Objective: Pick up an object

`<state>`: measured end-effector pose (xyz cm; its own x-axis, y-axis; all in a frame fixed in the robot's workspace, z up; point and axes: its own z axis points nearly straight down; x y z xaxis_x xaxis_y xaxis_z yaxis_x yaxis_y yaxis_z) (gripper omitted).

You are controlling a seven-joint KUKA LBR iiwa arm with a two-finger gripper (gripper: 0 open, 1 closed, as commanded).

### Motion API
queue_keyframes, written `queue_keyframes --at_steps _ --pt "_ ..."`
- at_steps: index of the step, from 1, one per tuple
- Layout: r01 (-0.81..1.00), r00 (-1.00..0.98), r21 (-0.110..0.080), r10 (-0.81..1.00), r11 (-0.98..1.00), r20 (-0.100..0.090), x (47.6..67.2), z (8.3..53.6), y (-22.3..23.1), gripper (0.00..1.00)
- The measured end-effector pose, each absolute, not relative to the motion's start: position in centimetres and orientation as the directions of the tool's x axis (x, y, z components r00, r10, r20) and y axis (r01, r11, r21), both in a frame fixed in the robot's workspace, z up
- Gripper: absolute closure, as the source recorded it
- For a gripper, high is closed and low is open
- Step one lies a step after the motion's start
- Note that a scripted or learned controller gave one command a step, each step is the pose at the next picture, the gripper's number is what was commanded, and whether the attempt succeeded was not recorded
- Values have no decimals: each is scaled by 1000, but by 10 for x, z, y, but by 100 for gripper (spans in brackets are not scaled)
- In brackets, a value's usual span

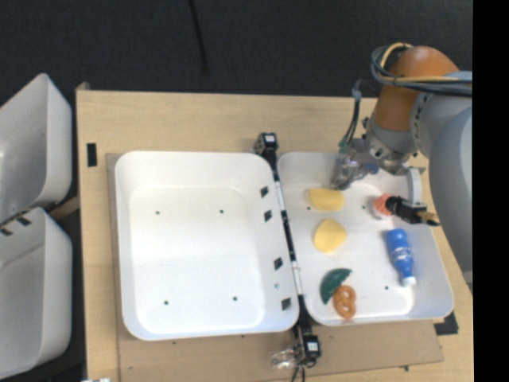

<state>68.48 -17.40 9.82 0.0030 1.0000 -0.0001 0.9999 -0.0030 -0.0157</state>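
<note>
Nearest edge: black clip at the seam between the 2 bins, on the pale wood bench. Right bin holds 6 items. Closest to the near wall: orange pretzel shape, touching a green leaf shape just behind it. Blue bottle lies flat near the right wall, pale cap toward the near side; pale patch on its side, too small to read. Mid-bin: near yellow lump, with bare white floor between it and the bottle. Just behind it, apart from it: far yellow lump, close to the seam. Small orange-red piece lies to its right; kind cannot be told. Gripper hangs at the far yellow lump's far right edge, over the bin's far part; contact cannot be told, jaw state cannot be told. Arm enters from the right, grey, orange band at the wrist. Left bin: white floor with a few small dark dots, rounded corners, rim beside the right bin's along the seam. 2nd black clip at the seam's far end. Beyond the bench: dark floor; 2 white moulded shapes at the left.
</note>
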Motion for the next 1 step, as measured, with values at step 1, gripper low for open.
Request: queue_keyframes --at_steps 1 --pt "1000 1 0 1000 -1 -2 689 108 -173 0"
